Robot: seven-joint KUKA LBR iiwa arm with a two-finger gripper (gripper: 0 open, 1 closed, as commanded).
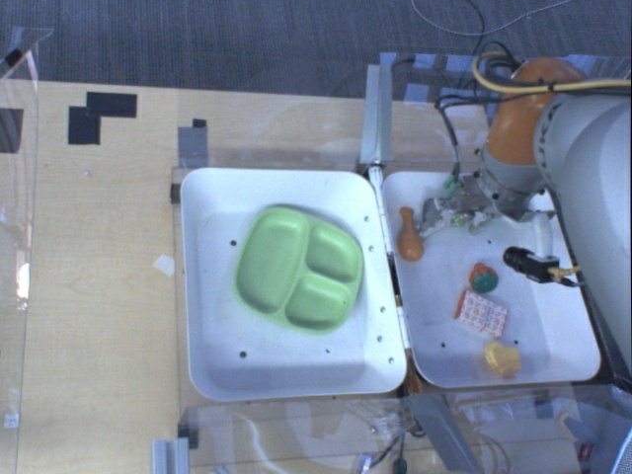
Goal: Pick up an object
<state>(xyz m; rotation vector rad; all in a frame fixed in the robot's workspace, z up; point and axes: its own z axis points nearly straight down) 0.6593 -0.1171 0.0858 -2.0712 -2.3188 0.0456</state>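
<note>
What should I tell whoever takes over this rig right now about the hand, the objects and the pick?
Hand: at the top end of the right bin, beside the brown club-shaped toy; nothing visibly in its grip.
Also in the right bin: teal-and-orange toy, red-and-white packet, yellow lump.
The green divided plate lies in the left bin.
Done: nothing lifted yet.
Left: grasp one object and raise it.
</note>
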